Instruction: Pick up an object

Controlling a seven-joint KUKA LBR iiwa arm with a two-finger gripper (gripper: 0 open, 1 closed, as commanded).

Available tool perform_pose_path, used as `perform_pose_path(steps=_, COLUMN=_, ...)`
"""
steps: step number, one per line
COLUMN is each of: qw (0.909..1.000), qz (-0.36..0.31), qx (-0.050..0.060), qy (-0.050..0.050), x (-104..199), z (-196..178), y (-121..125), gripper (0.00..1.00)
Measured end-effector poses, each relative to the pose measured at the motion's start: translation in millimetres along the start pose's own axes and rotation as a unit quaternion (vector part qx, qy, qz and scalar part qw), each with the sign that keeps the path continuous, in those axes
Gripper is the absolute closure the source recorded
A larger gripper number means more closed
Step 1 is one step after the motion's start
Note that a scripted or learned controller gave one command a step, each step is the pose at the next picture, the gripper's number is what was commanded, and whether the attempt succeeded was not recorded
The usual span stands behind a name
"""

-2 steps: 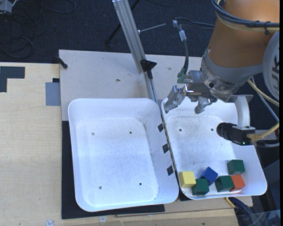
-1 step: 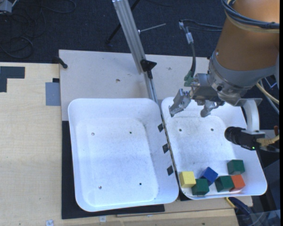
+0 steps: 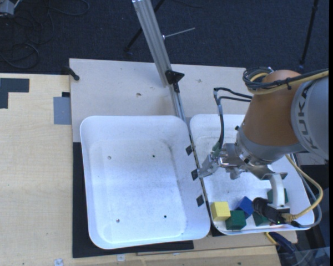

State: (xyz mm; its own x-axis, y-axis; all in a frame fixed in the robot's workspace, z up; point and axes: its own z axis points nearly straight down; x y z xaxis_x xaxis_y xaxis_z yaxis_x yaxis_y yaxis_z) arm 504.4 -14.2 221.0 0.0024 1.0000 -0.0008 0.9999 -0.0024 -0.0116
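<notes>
Nothing is lifted yet, so the pick is all still to do. Nearest the camera, the yellow block (image 3: pixel 221 210), green block (image 3: pixel 236 220) and blue block (image 3: pixel 246 205) lie in the right bin (image 3: pixel 202 127), just below the gripper (image 3: pixel 233 168). Whether its jaws are spread or closed I cannot tell. Farther back, the arm (image 3: pixel 277 112) leans over the bin from the right.

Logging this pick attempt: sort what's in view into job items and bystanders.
Job items: gripper, over the right bin; yellow block, blue block and green block at that bin's near end.

Bystanders: left bin; metal rail leaning over the bench; cables on the dark floor.
</notes>
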Motion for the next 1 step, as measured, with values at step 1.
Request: perform_pose_path(steps=1, qw=1.0000, qz=-0.004, qx=-0.007, qy=0.002, x=51.1, z=-65.6, y=-3.0, gripper=0.00)
